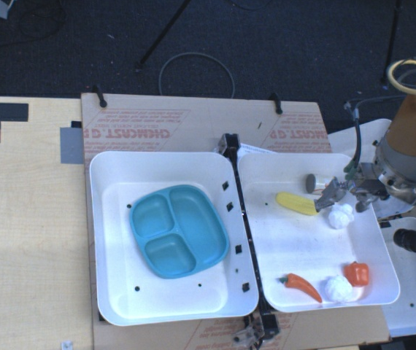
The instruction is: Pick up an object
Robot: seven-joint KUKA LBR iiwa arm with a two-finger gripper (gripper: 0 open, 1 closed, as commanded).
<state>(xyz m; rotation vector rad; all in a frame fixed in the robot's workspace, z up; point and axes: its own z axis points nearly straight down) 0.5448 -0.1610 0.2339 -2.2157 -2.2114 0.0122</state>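
Note:
The right bin (383,246) holds several small objects. A yellow banana-shaped piece (296,203) lies near its middle, with a small grey cylinder (311,183) just behind it. A white ball (340,216) rests by the bin's right wall. Near the front lie an orange carrot (301,286), a white lump (339,289) and a red pepper (356,273). My gripper (345,198) hangs over the right bin's far right part, just above the white ball and right of the banana. Its fingers are spread, open, with nothing between them.
The left bin (113,195) bears a blue three-compartment plate (179,230). A black divider (241,224) with clips runs between the bins. Both bins sit on a cardboard sheet (193,126). The arm's grey wrist and orange band (405,133) stand at the right edge.

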